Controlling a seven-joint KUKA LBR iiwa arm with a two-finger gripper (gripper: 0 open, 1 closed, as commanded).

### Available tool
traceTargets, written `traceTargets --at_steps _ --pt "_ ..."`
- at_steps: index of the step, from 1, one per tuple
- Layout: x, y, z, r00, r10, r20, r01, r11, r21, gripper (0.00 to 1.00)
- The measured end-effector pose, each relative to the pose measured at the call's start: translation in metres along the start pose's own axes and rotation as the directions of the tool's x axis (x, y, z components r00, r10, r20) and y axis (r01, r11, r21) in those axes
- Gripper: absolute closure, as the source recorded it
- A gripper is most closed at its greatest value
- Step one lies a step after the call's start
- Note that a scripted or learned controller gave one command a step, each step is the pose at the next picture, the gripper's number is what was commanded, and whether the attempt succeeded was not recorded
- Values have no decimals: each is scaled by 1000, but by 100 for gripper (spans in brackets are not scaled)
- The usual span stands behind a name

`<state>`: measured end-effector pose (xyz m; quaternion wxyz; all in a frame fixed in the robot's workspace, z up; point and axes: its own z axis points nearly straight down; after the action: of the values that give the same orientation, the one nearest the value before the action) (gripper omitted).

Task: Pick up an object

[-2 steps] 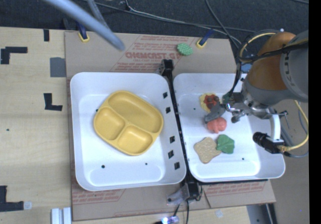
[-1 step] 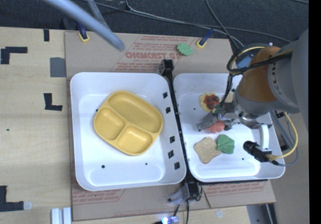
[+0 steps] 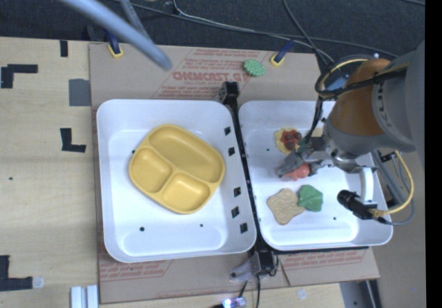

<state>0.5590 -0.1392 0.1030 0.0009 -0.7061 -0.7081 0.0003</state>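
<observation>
In the right bin (image 3: pixel 266 120) lie a tan flat piece (image 3: pixel 283 206), a green lump (image 3: pixel 311 197), an orange-red piece (image 3: pixel 300 172) and a yellow and red piece (image 3: pixel 287 139). My gripper (image 3: pixel 294 164) hangs low over the middle of this bin, reaching in from the right. Its dark fingers point left and sit right at the orange-red piece, just below the yellow and red one. I cannot tell whether anything is between the fingers.
The left bin (image 3: pixel 117 120) holds a yellow divided plate (image 3: pixel 177 168). A small green object (image 3: pixel 254 68) lies on the cardboard behind the bins. A grey tube (image 3: pixel 83 3) crosses the top left. Black cables run along the back.
</observation>
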Motion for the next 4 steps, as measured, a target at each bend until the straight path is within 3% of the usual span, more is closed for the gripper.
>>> traceTargets --at_steps 2,4 --pt "-3 3 -103 1000 1 3 -1 1000 -7 100" --pt "-5 7 -177 1000 1 2 -1 1000 -4 100"
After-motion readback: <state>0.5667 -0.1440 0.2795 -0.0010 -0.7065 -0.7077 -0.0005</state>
